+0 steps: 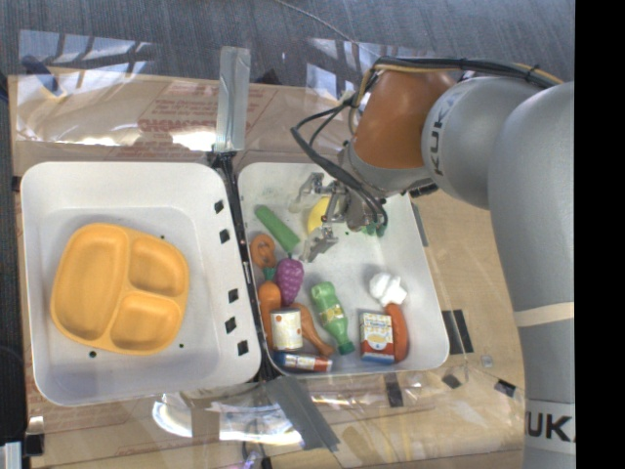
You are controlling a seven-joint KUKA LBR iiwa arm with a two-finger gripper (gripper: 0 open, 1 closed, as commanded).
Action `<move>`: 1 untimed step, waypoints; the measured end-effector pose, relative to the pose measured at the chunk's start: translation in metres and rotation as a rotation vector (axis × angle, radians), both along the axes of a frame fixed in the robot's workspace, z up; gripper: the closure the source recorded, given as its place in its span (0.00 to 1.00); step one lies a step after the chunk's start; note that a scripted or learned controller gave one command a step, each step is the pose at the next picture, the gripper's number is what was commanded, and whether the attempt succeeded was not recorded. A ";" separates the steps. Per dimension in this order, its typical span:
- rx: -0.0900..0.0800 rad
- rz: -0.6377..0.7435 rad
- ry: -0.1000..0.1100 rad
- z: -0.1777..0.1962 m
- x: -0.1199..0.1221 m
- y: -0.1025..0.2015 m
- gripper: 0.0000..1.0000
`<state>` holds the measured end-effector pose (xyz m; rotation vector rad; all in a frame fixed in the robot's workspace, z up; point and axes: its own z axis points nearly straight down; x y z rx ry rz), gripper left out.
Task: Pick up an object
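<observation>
overhead slanted view, both bins (39, 262)

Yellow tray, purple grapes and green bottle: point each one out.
Yellow tray (117, 286): camera view, on the ridge between its compartments, in the left bin.
Purple grapes (290, 277): camera view, middle of the bunch, right bin.
Green bottle (329, 311): camera view, on its body, right bin.

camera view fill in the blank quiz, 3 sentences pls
1. The yellow divided tray lies in the ____ bin.
2. The gripper hangs over the ____ bin.
3. The toy grapes are ____ in colour.

Missing words: left; right; purple
</observation>
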<state>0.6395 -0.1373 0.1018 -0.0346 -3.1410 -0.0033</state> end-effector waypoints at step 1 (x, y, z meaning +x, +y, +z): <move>-0.003 0.072 -0.004 0.021 0.010 -0.035 0.00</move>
